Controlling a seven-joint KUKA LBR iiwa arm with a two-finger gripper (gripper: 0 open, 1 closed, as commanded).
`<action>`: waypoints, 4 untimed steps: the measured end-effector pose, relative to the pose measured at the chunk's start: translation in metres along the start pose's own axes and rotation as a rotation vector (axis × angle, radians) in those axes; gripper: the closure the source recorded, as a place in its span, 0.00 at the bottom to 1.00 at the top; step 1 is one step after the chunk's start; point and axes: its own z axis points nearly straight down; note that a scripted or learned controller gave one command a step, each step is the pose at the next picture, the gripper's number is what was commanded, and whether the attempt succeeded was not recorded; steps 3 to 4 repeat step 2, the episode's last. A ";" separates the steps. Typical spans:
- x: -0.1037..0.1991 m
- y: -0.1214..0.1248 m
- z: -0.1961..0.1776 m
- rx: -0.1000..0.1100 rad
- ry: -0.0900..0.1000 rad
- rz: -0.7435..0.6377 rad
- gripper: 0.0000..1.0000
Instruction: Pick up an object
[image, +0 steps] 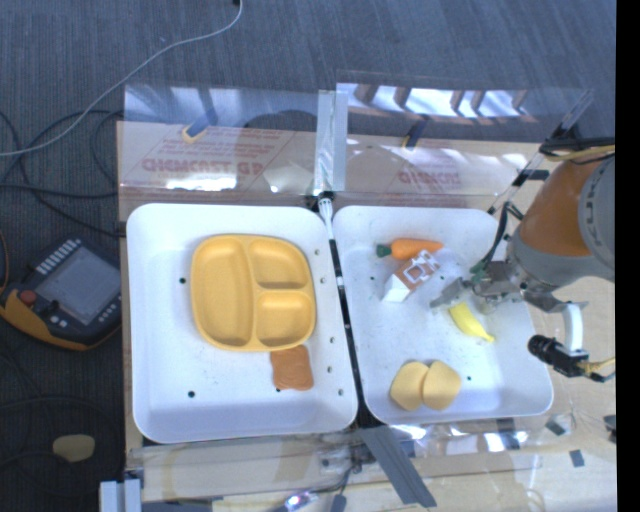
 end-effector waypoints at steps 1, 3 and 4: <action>0.000 -0.001 -0.008 0.003 -0.001 0.000 1.00; 0.111 -0.003 -0.109 0.005 -0.005 -0.024 1.00; 0.111 -0.003 -0.109 0.005 -0.005 -0.024 1.00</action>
